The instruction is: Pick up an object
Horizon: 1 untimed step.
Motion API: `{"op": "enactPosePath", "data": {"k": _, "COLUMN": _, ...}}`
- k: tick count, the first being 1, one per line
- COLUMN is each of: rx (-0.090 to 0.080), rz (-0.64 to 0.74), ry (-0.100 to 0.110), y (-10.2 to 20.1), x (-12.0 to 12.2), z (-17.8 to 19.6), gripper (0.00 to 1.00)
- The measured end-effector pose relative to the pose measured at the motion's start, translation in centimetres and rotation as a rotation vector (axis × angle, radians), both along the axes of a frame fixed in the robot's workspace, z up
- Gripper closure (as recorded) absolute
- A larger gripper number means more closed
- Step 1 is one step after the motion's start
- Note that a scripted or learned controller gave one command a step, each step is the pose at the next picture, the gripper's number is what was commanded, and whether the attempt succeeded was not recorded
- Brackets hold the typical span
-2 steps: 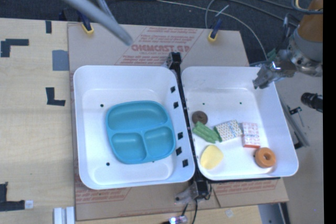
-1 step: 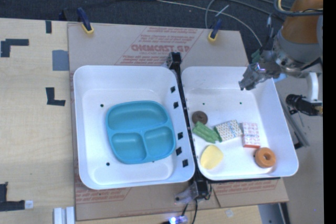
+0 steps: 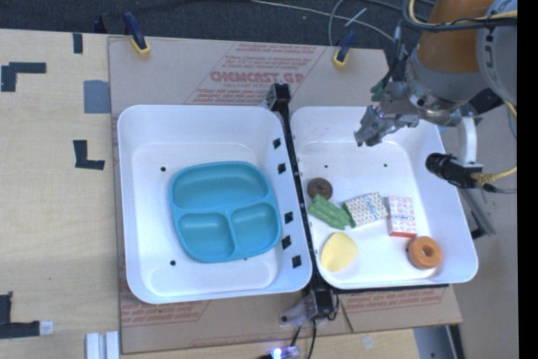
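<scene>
Landmark: you can place everything against the black divider strip (image 3: pixel 287 172) where the two shallow white plastic bins meet on the tabletop (image 3: pixel 50 181).

Left bin (image 3: pixel 139 181): left of the divider; it carries one light-blue plastic tray with three compartments (image 3: pixel 224 210), lying flat near the middle.

Right bin (image 3: pixel 437 206): right of the divider; all the small pickable things sit here, toward the near end.

Candidates: a small brown ring-shaped piece (image 3: pixel 319 188) just right of the divider; a green leafy toy (image 3: pixel 329 213) below it, touching a patterned white packet (image 3: pixel 366 208); a yellow rounded toy (image 3: pixel 339 252) near the bin's front edge; a red-and-white small carton (image 3: pixel 402 215) further right; an orange toy doughnut (image 3: pixel 424 252) furthest from the divider, by the front right corner.

Gripper (image 3: pixel 370 134): hangs over the far part of the right bin, well right of the divider and well apart from every candidate. Nothing shows between its fingers; how far they are parted you cannot tell at this angle, so do not log it either way.

Arm: grey body with orange band (image 3: pixel 466 4), leaning in from the far right side, presumably so the wrist stays clear of the bin walls.

Step, as judged: positioning above the bin; no object lifted yet.

Next move, as judged: travel toward the near end and descend on one item. The carton and doughnut stand alone; the leafy toy and packet touch, so a grasp there may drag both.
</scene>
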State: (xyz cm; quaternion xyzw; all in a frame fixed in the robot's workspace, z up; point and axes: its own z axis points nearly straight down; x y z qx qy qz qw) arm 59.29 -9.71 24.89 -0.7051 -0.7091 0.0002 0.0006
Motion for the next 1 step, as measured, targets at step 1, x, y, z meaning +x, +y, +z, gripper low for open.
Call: {"op": "enactPosePath", "data": {"k": 1, "rx": 0.0, "rz": -0.002, "ry": 0.001, "y": 5.17, "x": -1.03, "z": 0.52, "gripper": 1.0}}
